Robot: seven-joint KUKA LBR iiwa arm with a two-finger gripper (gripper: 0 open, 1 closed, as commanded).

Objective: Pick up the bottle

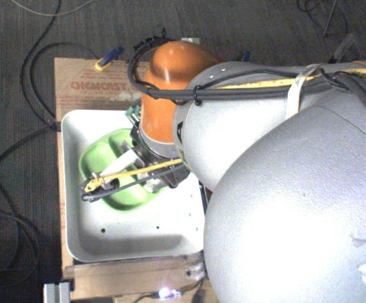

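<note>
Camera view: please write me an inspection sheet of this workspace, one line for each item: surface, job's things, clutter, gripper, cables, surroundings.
Surface: white bin on a brown cardboard sheet; the arm covers the right side of the bench.
Job's things: a green object, possibly the bottle, lies in the bin, partly under the wrist.
Clutter: blue and yellow item on the cardboard's top edge.
Gripper: gripper low over the green object; finger state cannot be told.
Cables: black cable bundle along the arm; yellow cable across the green object.
Surroundings: dark carpet with loose cables.
</note>
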